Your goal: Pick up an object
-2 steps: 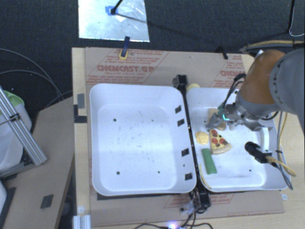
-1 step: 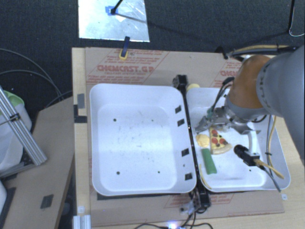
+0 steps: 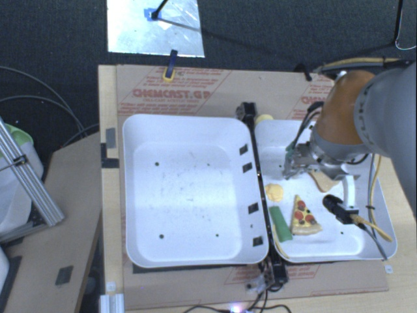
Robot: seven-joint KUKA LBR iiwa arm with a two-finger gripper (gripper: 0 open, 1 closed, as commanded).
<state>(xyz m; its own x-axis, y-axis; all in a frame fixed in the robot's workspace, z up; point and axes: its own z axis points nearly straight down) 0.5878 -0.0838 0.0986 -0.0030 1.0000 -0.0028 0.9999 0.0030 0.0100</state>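
1. The desk carries a printed cardboard sheet under both bins. Neither bin looks fastened down, so a hard downward push could shift one.
2. The grey arm reaches in from the right and hangs over the right bin. Its bulk hides part of the bin floor, so a thing beneath it could be struck unnoticed.
3. The left bin sits just beside the right one, well apart from the toys.
4. The end effector hangs low over the upper left of the right bin, near the dividing rim. I cannot tell whether it is spread or pressed together, and nothing is visibly held. It could come down on bare plastic between the toys and close on nothing.
5. The candidates for picking lie in the right bin. A toy pizza slice lies flat in the lower middle, and so flat a thing (thin at its edges) would probably slip out of a pinch.
6. A green stick lies just beside the pizza slice, close to the bin wall. A grab here might catch the wall or nudge both toys.
7. A tan piece pokes out from under the wrist. It is too hidden to identify.
8. A small yellow lump lies nearest the end effector. It is rounded and may roll away if touched off-centre.
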